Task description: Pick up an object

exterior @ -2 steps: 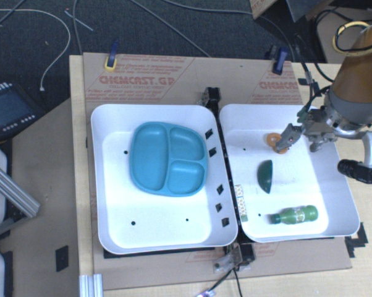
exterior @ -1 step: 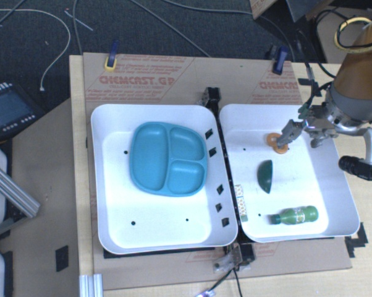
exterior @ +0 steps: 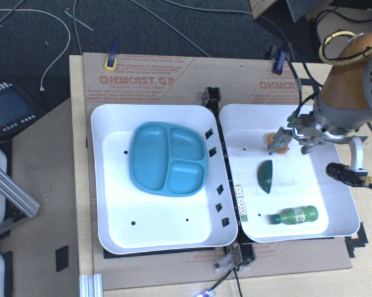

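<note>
The right bin [exterior: 309,119] holds three things. A small orange object [exterior: 277,142] lies near its upper left. Below it, toward the bin's middle, sits a dark green rounded piece [exterior: 264,176]. A green bottle [exterior: 294,216] lies on its side along the front wall. My gripper [exterior: 295,135] hangs low over the back of this bin, its tip right beside the orange object, touching it or nearly so. I cannot make out whether the orange object is gripped.
A blue divided plate [exterior: 169,158] lies in the left bin [exterior: 112,203]. Black clips [exterior: 212,98] run along the seam between the bins. The arm's orange band [exterior: 350,82] and a black fitting [exterior: 346,174] overhang the right bin's right side.
</note>
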